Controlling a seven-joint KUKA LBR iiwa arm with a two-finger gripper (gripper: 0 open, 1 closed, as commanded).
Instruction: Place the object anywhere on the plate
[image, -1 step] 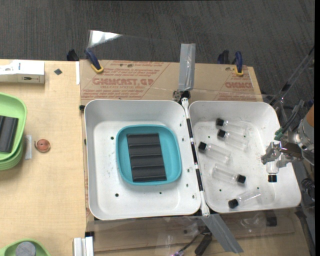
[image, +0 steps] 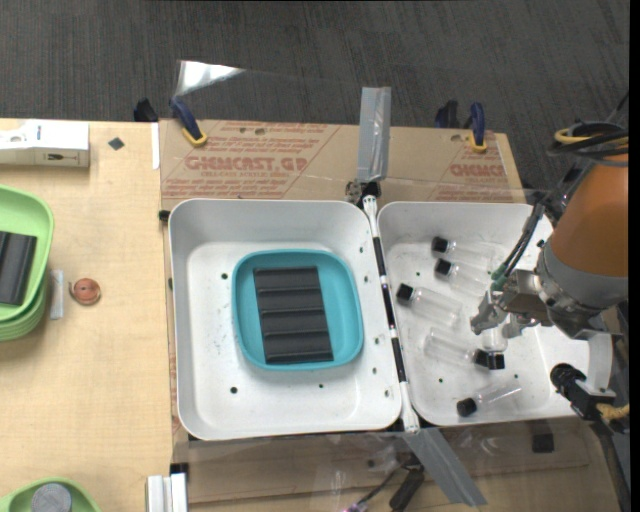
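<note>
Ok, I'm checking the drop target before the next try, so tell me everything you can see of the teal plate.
The teal plate is a rounded-square dish with a raised rim, looks like smooth plastic. It lies flat near the middle of the left bin, on the bin's floor. A black ribbed insert, with about four ridges across, sits inside it and covers most of its floor.
</note>
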